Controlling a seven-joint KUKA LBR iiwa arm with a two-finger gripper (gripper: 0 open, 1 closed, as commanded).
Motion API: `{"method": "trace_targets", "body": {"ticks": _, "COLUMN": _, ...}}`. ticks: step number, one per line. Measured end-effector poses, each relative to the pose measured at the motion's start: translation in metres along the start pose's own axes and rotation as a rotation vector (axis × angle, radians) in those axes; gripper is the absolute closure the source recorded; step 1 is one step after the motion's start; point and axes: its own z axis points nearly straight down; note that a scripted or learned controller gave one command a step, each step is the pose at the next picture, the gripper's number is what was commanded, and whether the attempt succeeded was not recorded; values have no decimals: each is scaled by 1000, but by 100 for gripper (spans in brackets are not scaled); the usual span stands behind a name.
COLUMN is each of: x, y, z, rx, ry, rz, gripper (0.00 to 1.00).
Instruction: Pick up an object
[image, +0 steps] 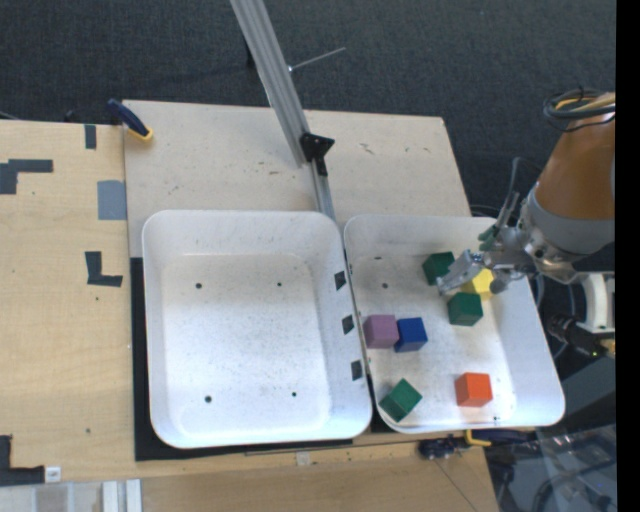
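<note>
on the desk (240, 170), the right bin (535, 380) holds all the blocks. left of the yellow block (484, 282) sit purple (380, 330) and blue (411, 334) ones. the fingers (463, 276) hang low just beside yellow; i cannot tell if they grip. next, i think: close and lift.

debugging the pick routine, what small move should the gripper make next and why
Probably a short descent straight down. The gripper sits in the right bin, amid a yellow block and two green blocks. No block shows clearly between its fingers, so lowering onto the yellow block looks like the nearest try.
</note>
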Motion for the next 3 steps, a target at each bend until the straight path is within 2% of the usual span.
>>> {"method": "trace_targets", "body": {"ticks": 2, "x": -6, "y": -5, "z": 90, "rx": -1, "ry": -1, "rz": 0, "gripper": 0}}
{"method": "trace_targets", "body": {"ticks": 3, "x": -5, "y": -4, "z": 78, "rx": -4, "ry": 0, "rz": -2, "gripper": 100}}
